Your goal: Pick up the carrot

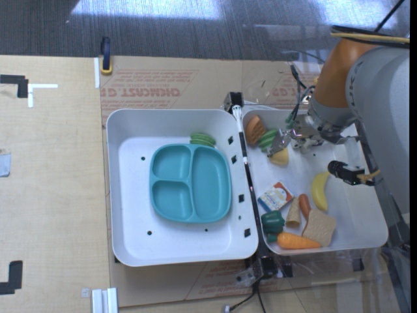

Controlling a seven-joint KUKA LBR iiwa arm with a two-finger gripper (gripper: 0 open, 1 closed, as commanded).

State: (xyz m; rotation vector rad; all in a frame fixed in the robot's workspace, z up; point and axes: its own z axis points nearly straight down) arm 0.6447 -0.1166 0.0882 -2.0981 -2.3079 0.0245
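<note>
— What do the surfaces look like?
— The two shallow white plastic bins look smooth and faintly glossy. The teal three-compartment plastic tray is smooth and matt.
— And the carrot?
— The orange plastic carrot has a slight sheen. The pale wooden table is matt; the brown printed cardboard sheet looks dull.

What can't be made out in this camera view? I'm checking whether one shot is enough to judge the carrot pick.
- Claw: small and cluttered against the toys at the back of the right bin; open or shut cannot be told.
- Toys beneath the claw: partly covered by it, too small to identify.
- Carrot: in plain sight at the bin's front edge, apart from the claw.
- Arm: cut off by the frame's right edge.
</note>
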